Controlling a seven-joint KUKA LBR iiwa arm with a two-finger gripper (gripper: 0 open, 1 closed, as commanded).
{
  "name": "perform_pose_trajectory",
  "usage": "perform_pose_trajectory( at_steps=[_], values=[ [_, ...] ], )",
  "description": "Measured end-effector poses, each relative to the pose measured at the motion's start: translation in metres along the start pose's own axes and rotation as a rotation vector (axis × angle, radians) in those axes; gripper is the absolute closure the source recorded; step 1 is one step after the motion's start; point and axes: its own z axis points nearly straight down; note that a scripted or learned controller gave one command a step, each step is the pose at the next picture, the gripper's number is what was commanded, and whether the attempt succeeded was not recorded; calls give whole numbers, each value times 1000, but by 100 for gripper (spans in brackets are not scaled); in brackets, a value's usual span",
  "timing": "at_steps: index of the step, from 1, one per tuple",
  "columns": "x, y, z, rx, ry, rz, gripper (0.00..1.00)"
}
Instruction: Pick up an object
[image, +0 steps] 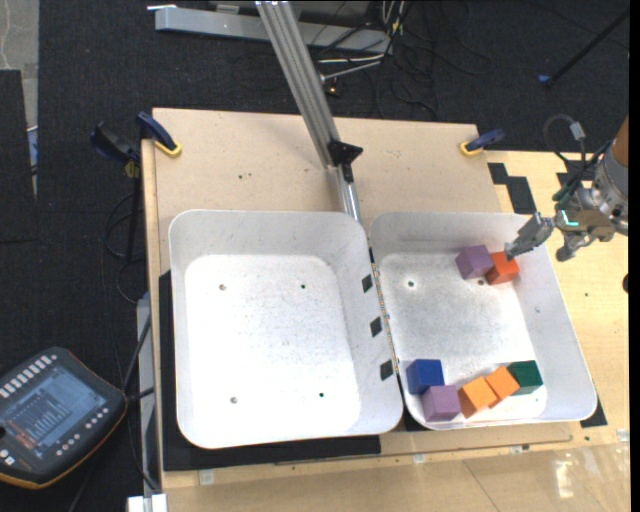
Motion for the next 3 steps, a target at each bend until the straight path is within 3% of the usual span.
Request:
perform_pose_trajectory(
  at_steps=[1, 3],
  values=[
    [0, 1, -3, -4, -2, -2, 0],
    [13, -6, 92, 2, 1, 0, 0]
  ],
)
